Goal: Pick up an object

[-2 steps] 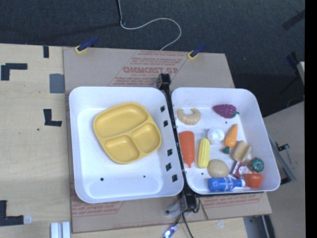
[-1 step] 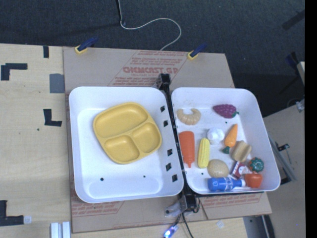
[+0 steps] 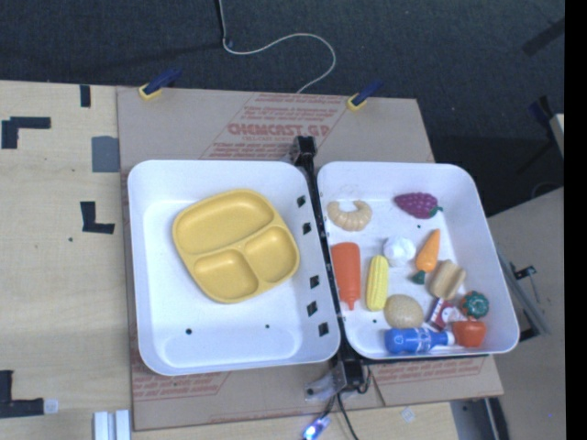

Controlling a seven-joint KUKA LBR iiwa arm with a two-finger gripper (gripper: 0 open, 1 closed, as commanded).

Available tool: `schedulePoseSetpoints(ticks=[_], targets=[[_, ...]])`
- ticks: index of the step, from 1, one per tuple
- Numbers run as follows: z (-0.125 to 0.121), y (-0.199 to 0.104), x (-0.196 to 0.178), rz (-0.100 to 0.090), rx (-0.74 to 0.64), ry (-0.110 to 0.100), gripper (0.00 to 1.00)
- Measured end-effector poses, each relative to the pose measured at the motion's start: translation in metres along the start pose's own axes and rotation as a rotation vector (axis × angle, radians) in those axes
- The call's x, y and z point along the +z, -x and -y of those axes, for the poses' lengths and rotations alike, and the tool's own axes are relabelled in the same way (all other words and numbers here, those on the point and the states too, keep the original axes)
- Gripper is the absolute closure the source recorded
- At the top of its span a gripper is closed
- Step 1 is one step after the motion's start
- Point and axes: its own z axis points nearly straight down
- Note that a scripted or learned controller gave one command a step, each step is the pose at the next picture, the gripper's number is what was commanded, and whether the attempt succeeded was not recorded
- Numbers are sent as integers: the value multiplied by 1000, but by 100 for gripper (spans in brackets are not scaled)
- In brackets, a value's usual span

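The right bin (image 3: 463, 191) holds several toy foods. A beige croissant (image 3: 350, 214) lies at its back left and a purple grape bunch (image 3: 416, 204) at its back right. An orange sausage (image 3: 346, 273) and a yellow corn cob (image 3: 377, 282) lie side by side near the divider. A small white piece (image 3: 399, 248), an orange carrot (image 3: 427, 250), a tan bread roll (image 3: 446, 280) and a potato (image 3: 403, 312) sit toward the middle and front. A blue bottle (image 3: 417, 340), a red piece (image 3: 469, 334) and a green-and-red piece (image 3: 475, 304) crowd the front right corner.
The left bin (image 3: 151, 319) holds a yellow three-compartment plate (image 3: 236, 244). Both bins rest on a cardboard sheet (image 3: 266, 126) on the wooden bench. A white cable (image 3: 275, 44) loops across the dark floor behind. Black clips (image 3: 304, 149) join the bins along the divider.
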Motion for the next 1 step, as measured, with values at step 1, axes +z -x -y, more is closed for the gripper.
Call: schedulePoseSetpoints(ticks=[1], targets=[[0, 0, 21, -3, 2, -10, 100]])
